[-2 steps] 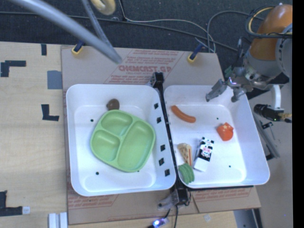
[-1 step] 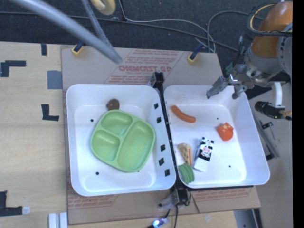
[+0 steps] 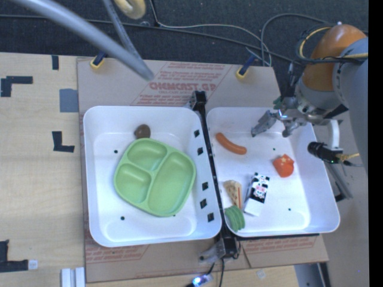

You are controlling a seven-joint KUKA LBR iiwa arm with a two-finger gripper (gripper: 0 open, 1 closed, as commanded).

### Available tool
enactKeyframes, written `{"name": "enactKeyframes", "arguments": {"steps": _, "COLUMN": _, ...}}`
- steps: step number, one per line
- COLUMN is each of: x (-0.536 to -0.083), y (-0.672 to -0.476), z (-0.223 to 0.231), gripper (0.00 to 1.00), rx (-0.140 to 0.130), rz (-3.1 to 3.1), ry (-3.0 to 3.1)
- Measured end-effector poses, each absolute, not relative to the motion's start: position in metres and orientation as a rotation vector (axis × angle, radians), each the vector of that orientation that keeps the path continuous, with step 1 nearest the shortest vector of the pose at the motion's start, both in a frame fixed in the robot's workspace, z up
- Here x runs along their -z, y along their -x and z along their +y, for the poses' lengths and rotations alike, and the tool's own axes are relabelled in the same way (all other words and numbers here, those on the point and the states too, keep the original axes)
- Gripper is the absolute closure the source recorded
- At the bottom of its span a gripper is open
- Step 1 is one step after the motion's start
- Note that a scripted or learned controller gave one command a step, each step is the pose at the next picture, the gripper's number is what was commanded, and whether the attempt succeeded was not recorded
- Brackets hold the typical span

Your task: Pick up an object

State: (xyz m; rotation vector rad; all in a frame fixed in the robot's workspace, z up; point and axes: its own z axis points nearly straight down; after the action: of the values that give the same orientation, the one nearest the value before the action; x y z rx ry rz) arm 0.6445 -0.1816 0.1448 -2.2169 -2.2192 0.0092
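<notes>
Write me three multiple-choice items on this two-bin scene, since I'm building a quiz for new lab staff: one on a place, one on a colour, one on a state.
1. Where does the green divided plate lie?
A. In the left bin
B. In the right bin
C. On the bench outside the bins

2. What colour is the sausage-shaped item in the right bin?
A. Blue
B. Orange
C. White

3. How does the end effector stand?
A. Clamped on the green plate
C. Gripping the black-and-white carton
B. Open above the right bin, holding nothing

Answers: 1 A, the plate sits inside the left bin. 2 B, it is plainly orange. 3 B, its fingers are spread over bare bin floor with nothing between them.
</notes>
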Motion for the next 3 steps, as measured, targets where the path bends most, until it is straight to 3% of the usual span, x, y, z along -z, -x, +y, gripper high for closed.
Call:
{"name": "enactKeyframes", "arguments": {"steps": 1, "x": -0.083, "y": -0.649, "z": -0.179, "gripper": 0.00, "rx": -0.005, "rz": -2.226, "ry": 2.220}}
{"name": "enactKeyframes", "arguments": {"steps": 2, "x": -0.086, "y": -0.650, "z": -0.179, "gripper": 0.00, "rx": -0.003, "rz": -2.226, "ry": 2.221}}
{"name": "enactKeyframes", "arguments": {"steps": 3, "x": -0.097, "y": -0.651, "z": -0.179, "gripper": 1.00, "rx": -0.001, "rz": -2.230, "ry": 2.221}}
